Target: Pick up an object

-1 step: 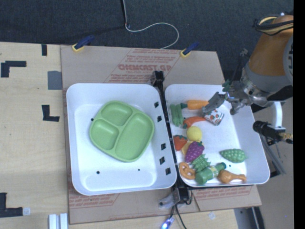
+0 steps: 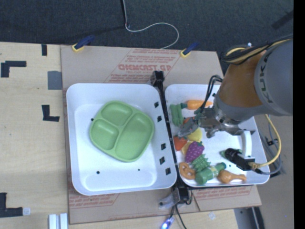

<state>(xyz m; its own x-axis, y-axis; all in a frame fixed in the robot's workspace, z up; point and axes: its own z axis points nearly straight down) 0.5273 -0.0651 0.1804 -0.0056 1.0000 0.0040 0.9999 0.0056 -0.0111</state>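
On the left of the table [image 2: 28, 142], the left bin [image 2: 76, 175] holds a green divided plate [image 2: 122, 130], lying flat near its middle and well apart from the arm. Across the black divider [image 2: 164, 123], the right bin [image 2: 259, 149] carries a heap of toy food against its left wall: a green pepper-like piece [image 2: 176, 112], an orange carrot [image 2: 194, 104], something yellow [image 2: 195, 135], purple grapes [image 2: 194, 151], green leafy pieces [image 2: 202, 168] and a brown drumstick [image 2: 229, 177] near the front rim. The gripper [image 2: 193, 125] is low over the upper part of this heap, just beside the yellow piece, with the grey and orange arm [image 2: 252, 85] reaching in from the right. Its metal end is dark and partly hidden by the wrist, so I cannot tell whether the fingers are apart or together, and nothing shows plainly between them. By my reading the pick is at the reach or closing stage: no toy is lifted clear, and the grasp and the raise are left to do.
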